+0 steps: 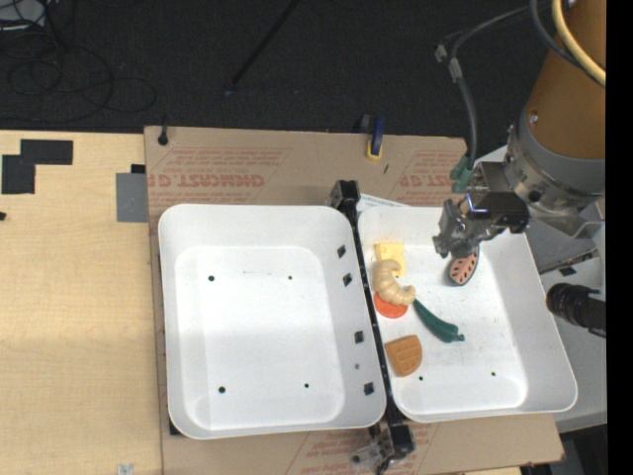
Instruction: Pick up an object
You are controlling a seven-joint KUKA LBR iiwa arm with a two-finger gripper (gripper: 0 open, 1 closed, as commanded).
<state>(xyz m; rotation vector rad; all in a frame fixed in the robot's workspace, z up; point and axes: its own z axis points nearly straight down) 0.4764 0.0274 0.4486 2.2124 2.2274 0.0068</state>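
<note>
Your gripper [457,243] hangs over the right bin [514,364], by its far edge. The speckled oval object [462,268] lies directly beneath the fingers, long axis running near-to-far. I cannot tell whether they're gripping it.

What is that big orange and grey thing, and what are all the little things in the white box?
That is a robot arm, seen by a camera above the bench. It reaches in from the right. At its end is a gripper for picking things up. Just under it is a small reddish oval toy; I cannot tell whether it is gripped. There are two white bins. The right bin holds toy foods: a yellow block, a pale croissant shape on an orange disc, a green pod and a brown biscuit. The left bin sits beside it.
</note>
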